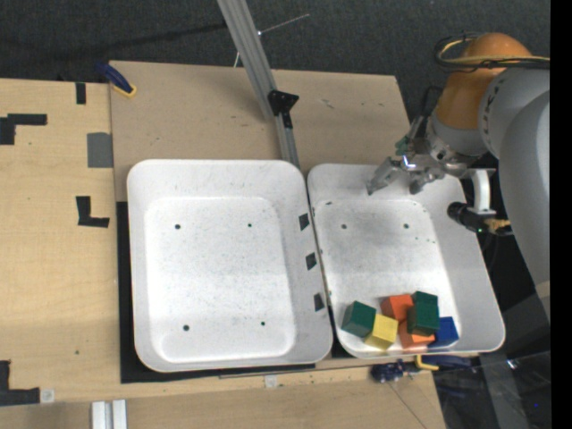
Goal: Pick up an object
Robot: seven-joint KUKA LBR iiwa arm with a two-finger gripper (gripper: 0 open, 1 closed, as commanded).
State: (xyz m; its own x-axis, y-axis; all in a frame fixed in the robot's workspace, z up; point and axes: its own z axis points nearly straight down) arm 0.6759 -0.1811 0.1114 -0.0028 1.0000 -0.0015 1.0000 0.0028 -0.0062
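Camera view, fixed above the bench and looking down at a slant. Two shallow white plastic bins stood side by side on a pale wooden bench: the left bin and the right bin. A slanted grey metal pole crossed the top of the view and met the bench near the far end of the gap between the bins.

The task's things were a cluster of small coloured blocks in the near corner of the right bin, packed so that they touched or overlapped: a dark green cube at the left of the group, a yellow cube just beside it, an orange block behind, a second dark green block at the right, and a blue block at the near right edge.

The two-finger gripper of the grey arm with the orange band hung over the far rim of the right bin, well apart from the blocks. Its fingers appeared spread, with nothing between them.

Handling, as a judgement: the blocks looked rigid, light and flat-faced, probably not fragile and only moderately slippery. The dark green cube at the left seemed the most accessible, since its left face stood free; a grasp across two opposite flat faces would suit it. The tight packing could leave little room for a finger between neighbours.
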